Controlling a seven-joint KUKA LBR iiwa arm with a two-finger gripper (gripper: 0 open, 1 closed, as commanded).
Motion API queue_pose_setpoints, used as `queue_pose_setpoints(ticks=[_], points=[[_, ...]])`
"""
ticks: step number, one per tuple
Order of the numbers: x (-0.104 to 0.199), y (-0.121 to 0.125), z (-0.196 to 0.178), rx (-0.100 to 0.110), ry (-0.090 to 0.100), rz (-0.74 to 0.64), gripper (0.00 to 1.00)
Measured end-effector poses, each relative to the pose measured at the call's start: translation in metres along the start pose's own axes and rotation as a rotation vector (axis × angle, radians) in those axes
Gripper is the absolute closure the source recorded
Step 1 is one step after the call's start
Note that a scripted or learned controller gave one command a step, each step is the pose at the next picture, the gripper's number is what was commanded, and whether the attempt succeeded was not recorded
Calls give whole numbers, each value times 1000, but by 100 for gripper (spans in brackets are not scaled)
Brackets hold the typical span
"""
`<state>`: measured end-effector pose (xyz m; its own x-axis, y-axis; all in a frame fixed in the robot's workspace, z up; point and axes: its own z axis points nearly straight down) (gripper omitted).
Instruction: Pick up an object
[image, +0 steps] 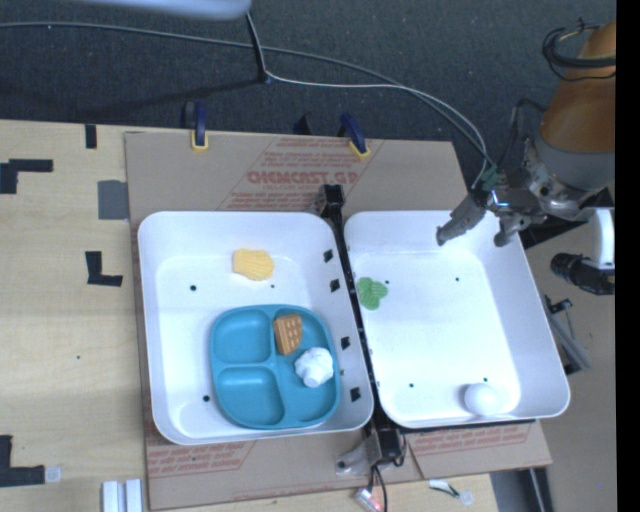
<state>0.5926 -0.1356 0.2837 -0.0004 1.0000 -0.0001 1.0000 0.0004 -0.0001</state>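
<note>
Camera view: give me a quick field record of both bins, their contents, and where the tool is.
left bin: blue divided tray, yellow item on the bin floor above the tray
tray contents: waffle-like brown piece, white lump, both on the tray's right side
right bin: green item near the left wall, white ball at the near right corner
tool: over the right bin's far right corner, nothing visible between its fingers

Red block lettering runs across the brown cardboard sheet (290, 180) under the two bins, at about twelve o'clock of the left bin. It is blurred; it seems to begin "CHEMCAST", with a smaller red line below that is too small to read.
</note>
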Motion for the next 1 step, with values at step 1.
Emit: queue_pose_setpoints(ticks=[1], points=[[7,-40,30,3,1,0,0]])
